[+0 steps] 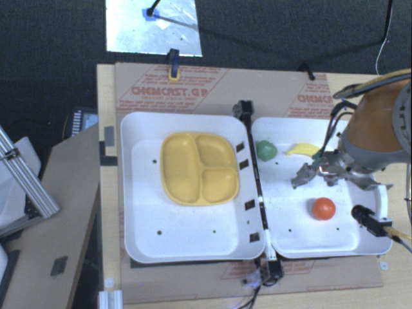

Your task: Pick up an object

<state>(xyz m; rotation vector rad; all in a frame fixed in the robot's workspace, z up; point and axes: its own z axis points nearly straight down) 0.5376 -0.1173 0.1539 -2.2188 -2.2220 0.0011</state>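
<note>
the small round orange-red plastic ball (pixel 324 208) in the right white bin (pixel 283 237) looks light, stiff and slippery, best pinched across its middle; the hand (pixel 308 173) hovers nearby, released.

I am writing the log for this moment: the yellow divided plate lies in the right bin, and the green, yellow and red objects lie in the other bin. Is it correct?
Not quite. The camera view shows the yellow divided plate in the left bin, not the right. The green object, yellow object and red object lie in the other bin.
</note>
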